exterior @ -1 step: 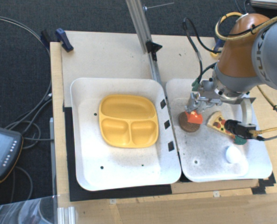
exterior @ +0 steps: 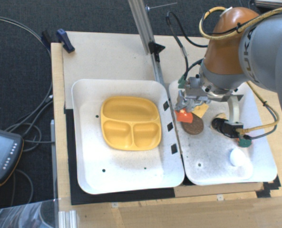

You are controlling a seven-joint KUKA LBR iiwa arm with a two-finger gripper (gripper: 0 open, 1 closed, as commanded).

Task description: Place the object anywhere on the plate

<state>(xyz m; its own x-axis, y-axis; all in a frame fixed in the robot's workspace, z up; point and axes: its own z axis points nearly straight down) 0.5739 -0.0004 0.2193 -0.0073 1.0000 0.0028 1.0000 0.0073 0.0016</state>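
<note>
Camera view, looking down at a slant: two shallow white bins are seen side by side on a pale bench (exterior: 107,51). In the middle of the left bin (exterior: 91,170) a yellow divided plate (exterior: 130,122) is laid flat, with one long compartment on its far side and two smaller ones on its near side.

The grey and orange arm (exterior: 231,46) is reached in from the right and is held over the far left part of the right bin (exterior: 212,172). The gripper (exterior: 187,106) is pointed down, close to that bin's left wall. How wide it stands cannot be told from this angle.

An orange-red object (exterior: 183,116) is seen directly at the gripper's lower end, in the right bin and well apart from the plate. Whether it is gripped or merely lies beneath cannot be told. A brown disc (exterior: 193,127) is seen just beside it on the near right, touching or almost touching it. A yellow wedge (exterior: 201,110) is partly covered by the gripper, just beyond the disc. A white rounded item (exterior: 238,157) is found near the right bin's near right corner, well apart from the others.

A blue clamp (exterior: 64,39) is fixed at the bench's far left corner.
</note>
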